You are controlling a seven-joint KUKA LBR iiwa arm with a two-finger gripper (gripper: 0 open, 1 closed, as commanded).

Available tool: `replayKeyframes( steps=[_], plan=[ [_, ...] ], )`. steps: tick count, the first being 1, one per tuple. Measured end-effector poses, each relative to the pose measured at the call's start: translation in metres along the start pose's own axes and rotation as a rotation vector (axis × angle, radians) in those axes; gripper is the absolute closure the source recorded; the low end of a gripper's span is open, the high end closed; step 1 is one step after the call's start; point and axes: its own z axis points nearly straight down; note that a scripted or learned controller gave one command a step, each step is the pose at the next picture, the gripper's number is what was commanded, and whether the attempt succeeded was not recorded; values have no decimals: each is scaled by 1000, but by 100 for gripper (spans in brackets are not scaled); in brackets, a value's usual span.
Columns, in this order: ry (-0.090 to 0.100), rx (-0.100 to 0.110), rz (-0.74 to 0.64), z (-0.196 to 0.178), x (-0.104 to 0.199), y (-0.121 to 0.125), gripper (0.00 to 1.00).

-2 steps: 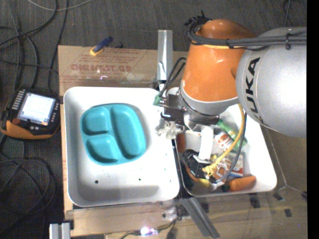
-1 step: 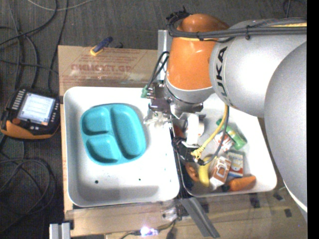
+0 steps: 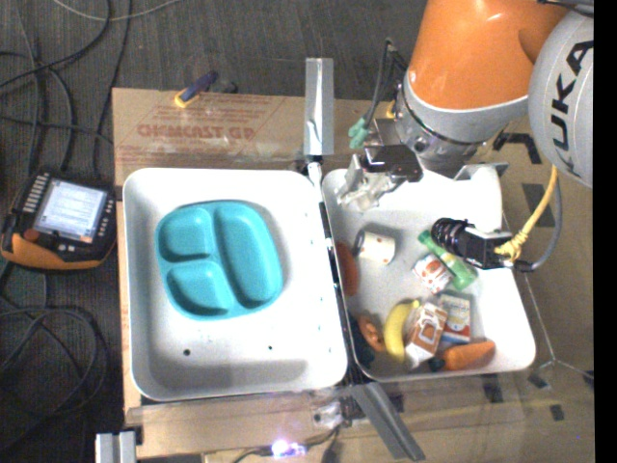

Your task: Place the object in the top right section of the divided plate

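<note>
- Gripper [image 3: 371, 186] hangs over the far left corner of the right bin [image 3: 511, 350]; whether it is wide, narrow or holding anything cannot be told from this view.
- Divided plate [image 3: 220, 257], turquoise with three sections, lies in the left bin [image 3: 145, 355], with nothing in its sections.
- Right bin holds a white cup [image 3: 377, 247] on its side, a banana [image 3: 397, 326], a carrot [image 3: 469, 354], a green bottle [image 3: 449, 259] and small cartons [image 3: 436, 324], all near each other.
- Teach pendant [image 3: 60, 218] rests on the floor left of the bench.
</note>
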Motion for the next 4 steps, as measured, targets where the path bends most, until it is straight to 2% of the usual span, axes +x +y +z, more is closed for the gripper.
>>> replayKeyframes(
  steps=[1,2,3,4],
  plan=[
    [5,3,-382,154,-13,-44,100],
    [5,3,-265,203,6,33,100],
    [0,-1,-543,22,20,56,100],
    [1,-2,-624,-47,125,65,100]
  ],
)
